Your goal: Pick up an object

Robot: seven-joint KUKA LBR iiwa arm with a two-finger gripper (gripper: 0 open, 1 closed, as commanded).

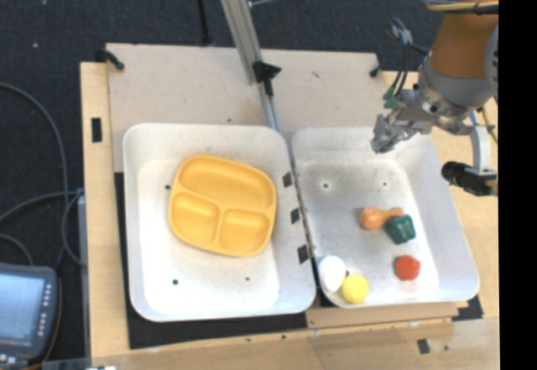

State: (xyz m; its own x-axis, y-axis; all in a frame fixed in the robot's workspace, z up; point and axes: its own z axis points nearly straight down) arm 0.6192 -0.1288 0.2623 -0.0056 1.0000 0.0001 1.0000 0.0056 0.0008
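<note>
1. Reaching in from the right, the grey arm (457, 66) with its orange band is seen above the far right corner of the right bin (436, 167).
2. The pincer (384, 140) is poised over that bin's far rim, with nothing seen between its fingers; whether it is wide or narrow cannot be told.
3. An orange piece (375, 217) and a green piece (400, 229) are placed touching each other in the right bin, well apart from the pincer.
4. A red piece (407, 268) is found nearer the front, on its own.
5. A white piece (332, 272) and a yellow ball (355, 288) are lodged together in the front left corner.
6. A yellow divided plate (222, 205) is laid in the left bin (147, 276).
7. Both bins are carried by the bench (168, 83).
</note>
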